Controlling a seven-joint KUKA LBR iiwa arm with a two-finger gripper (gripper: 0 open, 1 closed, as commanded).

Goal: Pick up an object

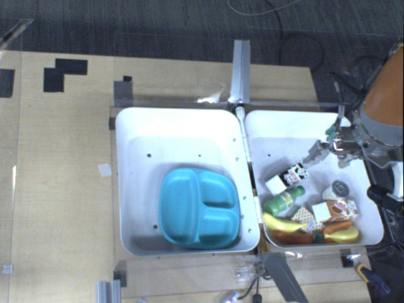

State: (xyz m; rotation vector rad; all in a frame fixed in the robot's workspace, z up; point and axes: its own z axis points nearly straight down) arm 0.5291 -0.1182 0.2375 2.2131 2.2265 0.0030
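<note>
Bins first: two shallow white ones sit side by side on the bench, and the right bin (278, 128) is the landmark for what follows. At that bin's right rim the arm (385, 106), grey below an orange band, reaches inward; its gripper (315, 153) hangs over the bin's upper middle, above the clutter and apart from it. Whether the claw is open or closed cannot be told (it is small and blurred against the white floor), and nothing can be seen between its tips.

Possible things to pick lie crowded in the right bin's lower half. A green bottle (284, 201) lies tilted near the bin's left wall, with a white block (276, 185) just above it and a small black-and-white patterned piece (294, 175) beside that. A yellow banana (281, 223) curves along the bottom edge. A grey round disc (339, 187) rests toward the right wall.

Left of the right bin, the other bin (139, 137) holds a blue divided plate (201, 208).
</note>
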